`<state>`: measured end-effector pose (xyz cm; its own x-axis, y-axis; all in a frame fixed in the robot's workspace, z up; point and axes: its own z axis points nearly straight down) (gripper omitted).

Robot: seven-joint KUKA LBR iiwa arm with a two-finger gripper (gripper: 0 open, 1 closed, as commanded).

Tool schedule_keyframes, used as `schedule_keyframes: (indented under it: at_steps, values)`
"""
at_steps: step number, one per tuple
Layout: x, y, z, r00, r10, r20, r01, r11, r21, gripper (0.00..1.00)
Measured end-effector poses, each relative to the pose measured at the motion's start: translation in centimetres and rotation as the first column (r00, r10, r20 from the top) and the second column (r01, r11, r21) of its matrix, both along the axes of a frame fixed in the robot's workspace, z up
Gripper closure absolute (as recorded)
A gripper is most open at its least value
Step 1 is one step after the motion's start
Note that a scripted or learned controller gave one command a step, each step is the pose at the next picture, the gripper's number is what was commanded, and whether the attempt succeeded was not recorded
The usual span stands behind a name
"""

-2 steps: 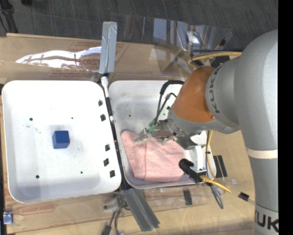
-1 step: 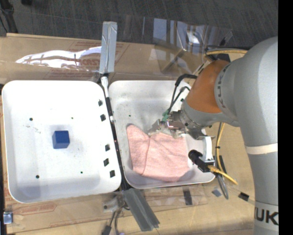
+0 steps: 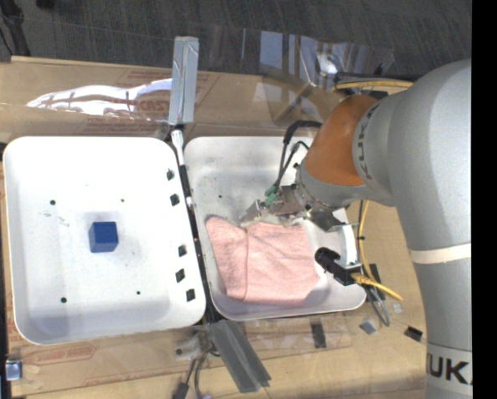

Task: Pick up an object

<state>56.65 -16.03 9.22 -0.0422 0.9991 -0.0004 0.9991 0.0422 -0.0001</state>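
A cardboard-covered bench (image 3: 82,98) over dark carpet bears two white bins: a blue cube (image 3: 104,236) left of centre in the left bin (image 3: 32,173), a pink cloth (image 3: 265,260) at 6 o'clock in the right bin (image 3: 207,165). The gripper (image 3: 269,209) sits at the cloth's 12 o'clock edge; I cannot tell its state.

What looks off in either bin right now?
Little stands out. The pink cloth in the right bin lies folded unevenly, one layer doubled over the other. The blue cube sits alone in the left bin. The gripper is low at the cloth's far edge.
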Motion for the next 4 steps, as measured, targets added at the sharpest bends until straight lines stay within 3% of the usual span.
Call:
schedule_keyframes:
  at_steps: [1, 2, 3, 4]
  values:
    - [-2.2, 1.5, -0.1, 0.998, 0.065, -0.003, -0.065, 0.998, 0.002, 0.0]
    - [-5.7, 5.3, -0.1, 0.993, 0.117, -0.003, -0.117, 0.993, 0.002, 0.0]
    - [-5.6, 5.2, 0.9, 0.993, 0.121, -0.003, -0.121, 0.993, 0.001, 1.0]
    - [-2.7, 8.0, 13.2, 0.989, -0.147, -0.001, 0.147, 0.989, 0.001, 1.0]
